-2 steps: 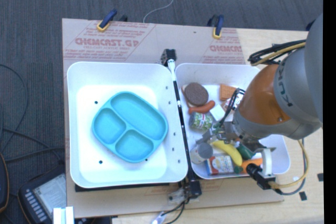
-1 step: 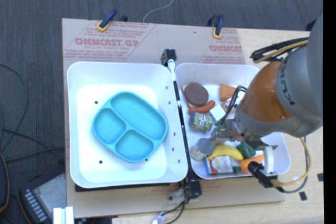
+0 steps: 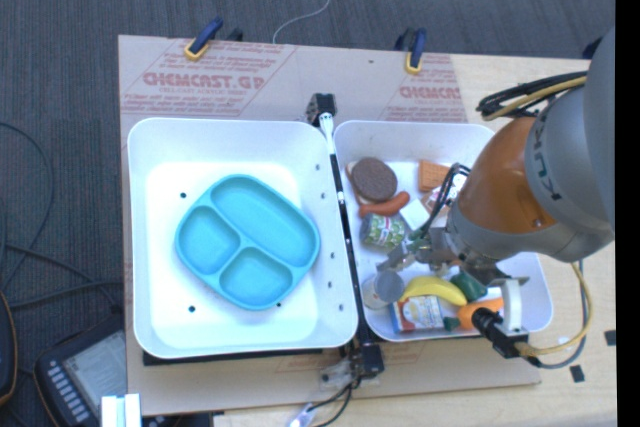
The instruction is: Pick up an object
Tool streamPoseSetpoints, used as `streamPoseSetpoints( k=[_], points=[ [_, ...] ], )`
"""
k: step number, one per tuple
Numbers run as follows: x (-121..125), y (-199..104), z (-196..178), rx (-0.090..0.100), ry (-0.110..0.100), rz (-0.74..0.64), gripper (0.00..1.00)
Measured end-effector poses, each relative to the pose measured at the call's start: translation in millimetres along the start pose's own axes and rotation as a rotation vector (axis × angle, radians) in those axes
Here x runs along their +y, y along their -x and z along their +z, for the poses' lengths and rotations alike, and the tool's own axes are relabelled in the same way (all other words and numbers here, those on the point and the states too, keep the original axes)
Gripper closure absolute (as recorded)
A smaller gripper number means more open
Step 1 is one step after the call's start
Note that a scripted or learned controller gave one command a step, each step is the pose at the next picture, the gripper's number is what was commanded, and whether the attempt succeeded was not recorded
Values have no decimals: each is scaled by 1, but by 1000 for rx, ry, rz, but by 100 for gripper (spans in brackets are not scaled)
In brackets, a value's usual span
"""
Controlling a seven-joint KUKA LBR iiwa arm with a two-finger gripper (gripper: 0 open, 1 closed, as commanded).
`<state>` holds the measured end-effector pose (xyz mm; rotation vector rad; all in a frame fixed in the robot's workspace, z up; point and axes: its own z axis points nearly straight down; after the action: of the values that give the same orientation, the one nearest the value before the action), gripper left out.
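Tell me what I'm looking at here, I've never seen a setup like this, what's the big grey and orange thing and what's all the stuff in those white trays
This is one picture from a camera fixed above a workbench, looking down at a slant. The big grey and orange shape on the right is a robot arm, reaching in from that side. Its gripper is down among the items in the right bin; I cannot tell whether it holds anything.

Two shallow white bins sit side by side. The left bin holds a blue divided plate. The right bin holds small toy-like foods: a brown cookie, a red sausage, a banana, something green, and a few others too crowded to name.

The arm's job is to pick up one object.
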<state>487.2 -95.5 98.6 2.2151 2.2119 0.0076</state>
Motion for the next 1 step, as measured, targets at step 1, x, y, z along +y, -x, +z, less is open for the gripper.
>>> streamPoseSetpoints(
  k=[1],
  points=[
    [0, 0, -10, 0, 0, 0, 100]
  ],
)
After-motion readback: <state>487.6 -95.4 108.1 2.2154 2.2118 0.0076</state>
